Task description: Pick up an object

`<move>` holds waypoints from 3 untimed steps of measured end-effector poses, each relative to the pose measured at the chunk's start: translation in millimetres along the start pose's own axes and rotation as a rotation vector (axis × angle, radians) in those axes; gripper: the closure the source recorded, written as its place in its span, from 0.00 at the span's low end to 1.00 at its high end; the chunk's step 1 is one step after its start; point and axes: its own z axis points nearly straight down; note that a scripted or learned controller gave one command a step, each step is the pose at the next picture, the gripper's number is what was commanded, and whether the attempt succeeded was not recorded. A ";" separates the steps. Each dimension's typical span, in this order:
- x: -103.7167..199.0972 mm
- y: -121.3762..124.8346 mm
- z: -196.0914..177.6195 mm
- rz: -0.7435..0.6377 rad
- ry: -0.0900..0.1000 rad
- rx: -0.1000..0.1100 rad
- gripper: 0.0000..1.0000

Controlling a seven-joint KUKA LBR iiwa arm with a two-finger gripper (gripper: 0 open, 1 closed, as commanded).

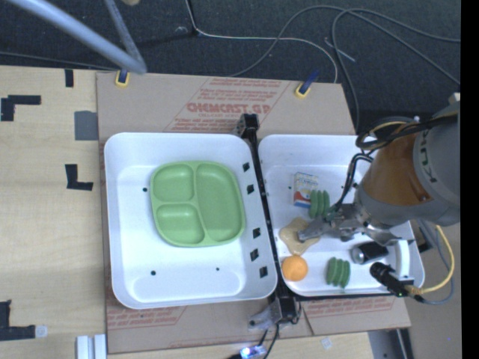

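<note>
My gripper (307,234) is low in the right bin (340,146), reaching left from the grey arm with its orange band (393,174). Its tip lies over a pale tan object (290,237) near the bin's left wall. Just above the tip sits a green ribbed object (319,202), and beyond that a small white packet with blue and red print (303,185). An orange ball (295,268) rests at the bin's front left. A second green ribbed object (337,272) lies to the right of the ball.
The left bin (127,223) holds a green divided plate (197,203). A black divider with clips (258,208) separates the bins. Cables (352,43) run across the dark surface behind, and a metal pole (75,25) crosses the upper left.
</note>
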 end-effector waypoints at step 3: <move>4.8 8.7 -101.9 -0.002 0.000 -0.002 1.00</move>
